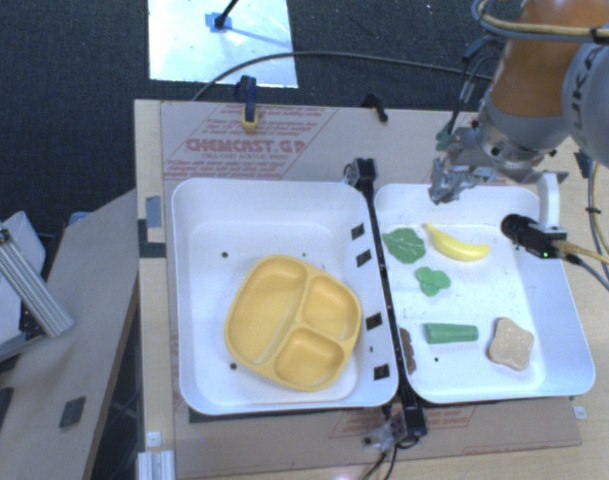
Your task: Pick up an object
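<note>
The right bin (559, 308) holds a yellow banana (456, 245), a green leafy piece (404, 244), a smaller green piece (433, 281), a green block (450, 333) and a tan bread slice (511, 344). My gripper (447, 187) hangs above the bin's far left corner, just beyond the banana and the leafy piece. Nothing shows between its fingertips.
The left bin (199, 268) carries a yellow divided tray (293, 321). A black divider with clips (379, 288) runs between the two bins. Cardboard (264, 138) lies under and behind the bins, with a blue and yellow clamp (248, 103) at its far edge.
</note>
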Tool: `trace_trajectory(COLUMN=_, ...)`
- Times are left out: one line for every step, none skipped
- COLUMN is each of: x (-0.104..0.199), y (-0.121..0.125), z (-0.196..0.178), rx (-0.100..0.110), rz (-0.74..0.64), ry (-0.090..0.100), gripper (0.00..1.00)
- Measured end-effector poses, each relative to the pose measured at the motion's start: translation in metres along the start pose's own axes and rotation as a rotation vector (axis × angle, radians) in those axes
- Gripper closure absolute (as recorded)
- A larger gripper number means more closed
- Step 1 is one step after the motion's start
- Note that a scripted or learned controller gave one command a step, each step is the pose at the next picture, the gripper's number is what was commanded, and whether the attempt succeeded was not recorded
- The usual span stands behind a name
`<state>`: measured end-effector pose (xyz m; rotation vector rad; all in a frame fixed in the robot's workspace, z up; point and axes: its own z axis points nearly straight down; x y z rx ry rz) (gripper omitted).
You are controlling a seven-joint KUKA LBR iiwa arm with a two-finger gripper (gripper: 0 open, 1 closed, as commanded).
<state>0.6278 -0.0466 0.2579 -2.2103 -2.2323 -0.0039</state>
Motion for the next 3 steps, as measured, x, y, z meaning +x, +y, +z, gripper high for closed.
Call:
trace_trajectory(x=0.047, y=-0.016, z=0.007, rx=0.002, rz=0.001, ry=0.000, gripper=1.00)
trace_trajectory(x=0.108, y=-0.022, z=0.023, rx=0.002, rz=0.000, ry=0.001, gripper=1.00)
trace_trajectory(x=0.155, y=-0.029, z=0.020, rx=0.001, rz=0.000, ry=0.000, gripper=1.00)
